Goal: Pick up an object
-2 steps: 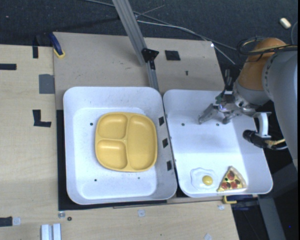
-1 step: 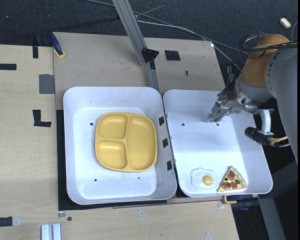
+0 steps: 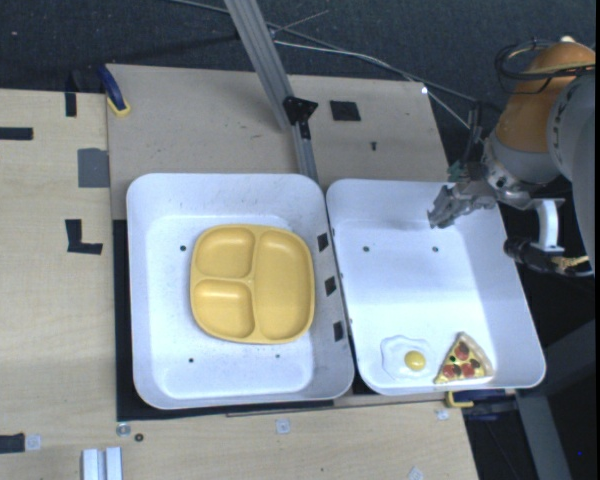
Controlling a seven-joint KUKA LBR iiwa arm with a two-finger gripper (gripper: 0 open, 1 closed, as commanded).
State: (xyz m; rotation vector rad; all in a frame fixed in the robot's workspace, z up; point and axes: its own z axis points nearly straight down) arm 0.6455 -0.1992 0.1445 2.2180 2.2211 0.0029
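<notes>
A fried egg toy [image 3: 406,356] and a pizza slice toy [image 3: 464,359] lie side by side at the near edge of the right bin [image 3: 420,268]. A yellow divided plate [image 3: 252,283] rests in the middle of the left bin [image 3: 160,268]. My gripper [image 3: 446,209] hangs over the far right corner of the right bin, well away from the egg and pizza. Nothing shows between its fingers, and their spacing is too small to read.
A slanted metal pole [image 3: 270,63] crosses the bench behind the bins. Cables run along the top. A blue and yellow clamp [image 3: 113,91] sits at the bench's far left corner. Black tape marks dot the wooden surface at left.
</notes>
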